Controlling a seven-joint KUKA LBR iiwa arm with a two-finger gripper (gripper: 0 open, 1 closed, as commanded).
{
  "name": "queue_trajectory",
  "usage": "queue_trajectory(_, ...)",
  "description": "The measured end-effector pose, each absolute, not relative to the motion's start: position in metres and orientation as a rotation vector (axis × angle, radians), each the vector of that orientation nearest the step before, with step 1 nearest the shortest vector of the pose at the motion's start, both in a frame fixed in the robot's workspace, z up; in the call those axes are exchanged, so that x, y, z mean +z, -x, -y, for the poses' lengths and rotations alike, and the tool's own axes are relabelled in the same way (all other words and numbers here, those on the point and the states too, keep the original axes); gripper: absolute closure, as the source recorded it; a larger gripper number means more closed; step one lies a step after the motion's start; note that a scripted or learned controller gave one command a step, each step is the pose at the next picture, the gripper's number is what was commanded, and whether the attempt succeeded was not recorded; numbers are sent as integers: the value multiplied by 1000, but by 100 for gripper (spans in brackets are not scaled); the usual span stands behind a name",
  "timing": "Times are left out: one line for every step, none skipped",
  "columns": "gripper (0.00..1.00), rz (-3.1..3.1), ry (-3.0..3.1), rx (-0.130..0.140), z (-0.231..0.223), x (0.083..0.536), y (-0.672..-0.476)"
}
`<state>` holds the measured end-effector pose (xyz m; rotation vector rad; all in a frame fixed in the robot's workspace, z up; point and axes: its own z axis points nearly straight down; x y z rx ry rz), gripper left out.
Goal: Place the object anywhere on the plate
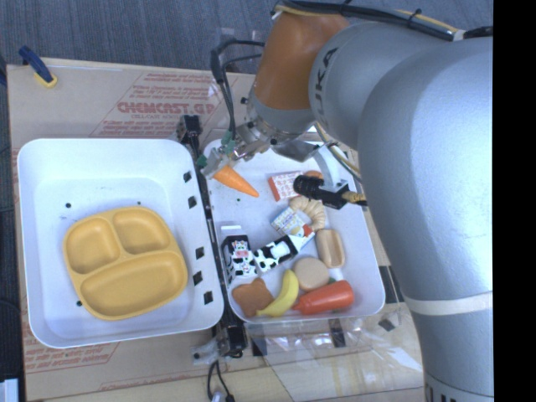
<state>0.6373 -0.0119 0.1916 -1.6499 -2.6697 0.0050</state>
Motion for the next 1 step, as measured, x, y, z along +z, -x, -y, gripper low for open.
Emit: queue_trajectory(100, 2983, 977, 3, 2, 191, -581)
